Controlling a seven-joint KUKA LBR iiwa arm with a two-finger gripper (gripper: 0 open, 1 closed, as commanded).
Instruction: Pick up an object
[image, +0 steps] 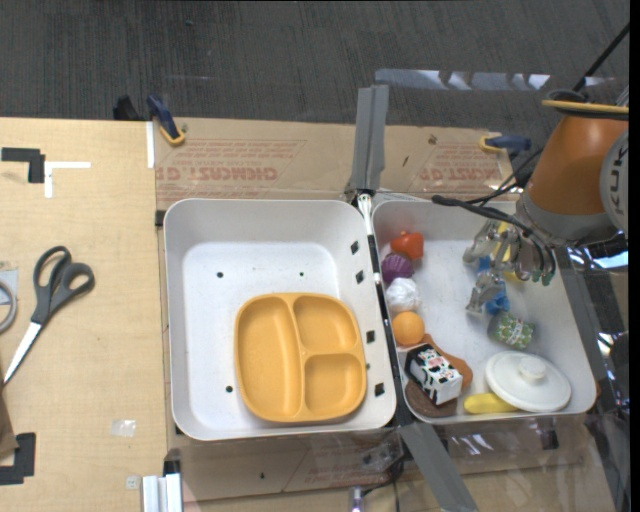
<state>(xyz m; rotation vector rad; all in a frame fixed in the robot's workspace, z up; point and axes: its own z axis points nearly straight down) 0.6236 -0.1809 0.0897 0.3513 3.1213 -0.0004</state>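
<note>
one gripper (492, 290), jaw state cannot be told, above the right bin (578, 330). in that bin: one green patterned object (511, 330) just below the gripper, one white lid (527, 381), one orange ball (407, 327), one cow-print cube (436, 374). left bin (200, 330): one yellow divided tray (300, 356).

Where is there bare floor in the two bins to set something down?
In the left bin, bare floor runs along the far wall and the left wall beside the yellow divided plate. The right bin is crowded: toys line its left wall, the white lid fills the near corner, and the tool hangs mid-bin. A small patch sits between orange ball and lid.
</note>
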